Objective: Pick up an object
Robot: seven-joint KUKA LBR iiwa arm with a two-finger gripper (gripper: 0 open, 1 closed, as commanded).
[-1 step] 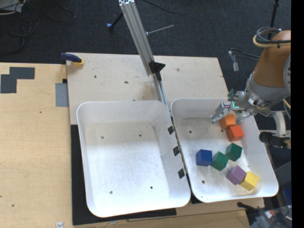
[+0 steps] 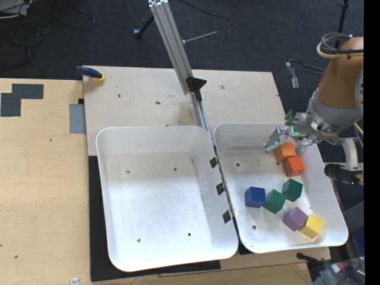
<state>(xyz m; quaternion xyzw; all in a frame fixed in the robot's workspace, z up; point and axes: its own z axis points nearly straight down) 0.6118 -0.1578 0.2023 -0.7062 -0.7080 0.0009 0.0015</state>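
Observation:
My gripper [image 2: 289,141] hangs over the far part of the right bin [image 2: 261,242], with its fingers spread wider than a cube. An orange cube [image 2: 285,151] lies just below and between the fingertips, and I see no finger pressed against it. A red-orange cube [image 2: 293,166] rests right beside it, nearer the front. Further forward lie a blue cube [image 2: 255,196], two green cubes [image 2: 275,201] [image 2: 292,189], a purple cube [image 2: 295,218] and a yellow cube [image 2: 312,225].
The left bin [image 2: 113,159] sits beside the right one, the two meeting at a divider with black clips [image 2: 220,188]. A slanted aluminium bar [image 2: 175,46] rises behind the bins. A blue and yellow clamp [image 2: 90,73] lies at the bench's far left corner.

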